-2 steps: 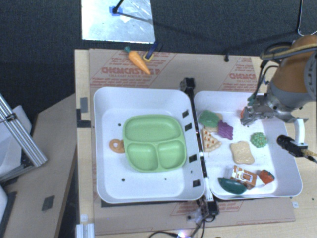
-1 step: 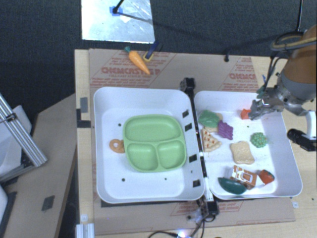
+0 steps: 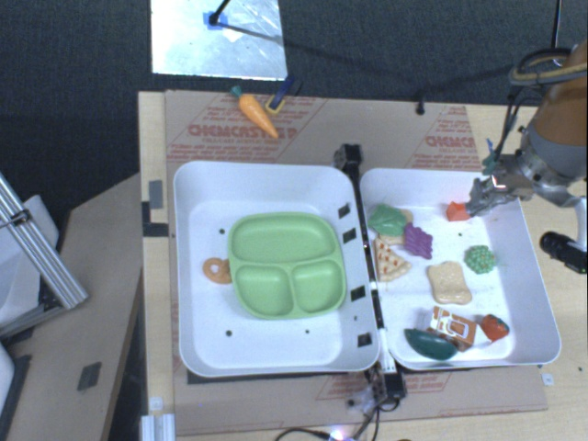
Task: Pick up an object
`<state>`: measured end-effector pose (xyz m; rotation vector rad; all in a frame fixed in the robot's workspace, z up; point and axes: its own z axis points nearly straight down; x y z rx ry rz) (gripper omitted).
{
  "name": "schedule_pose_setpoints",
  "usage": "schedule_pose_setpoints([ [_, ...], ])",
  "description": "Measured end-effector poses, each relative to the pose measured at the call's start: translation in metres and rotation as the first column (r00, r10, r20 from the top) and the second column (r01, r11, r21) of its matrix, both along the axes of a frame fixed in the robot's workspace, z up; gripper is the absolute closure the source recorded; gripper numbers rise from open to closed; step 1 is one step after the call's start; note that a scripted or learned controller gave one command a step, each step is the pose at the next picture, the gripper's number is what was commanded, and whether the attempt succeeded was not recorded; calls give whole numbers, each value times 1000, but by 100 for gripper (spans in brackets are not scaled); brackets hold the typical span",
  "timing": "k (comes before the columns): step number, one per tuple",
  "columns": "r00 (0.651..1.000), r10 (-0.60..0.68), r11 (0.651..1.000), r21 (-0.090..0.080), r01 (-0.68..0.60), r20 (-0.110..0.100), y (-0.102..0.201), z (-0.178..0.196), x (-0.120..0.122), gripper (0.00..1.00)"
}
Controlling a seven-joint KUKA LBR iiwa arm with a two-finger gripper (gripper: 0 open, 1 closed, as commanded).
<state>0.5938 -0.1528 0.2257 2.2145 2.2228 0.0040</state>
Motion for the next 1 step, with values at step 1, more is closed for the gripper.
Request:
schedule_pose_setpoints([
  [1,1000,5,1000,2,-5,-5,50,-9,-14,100],
])
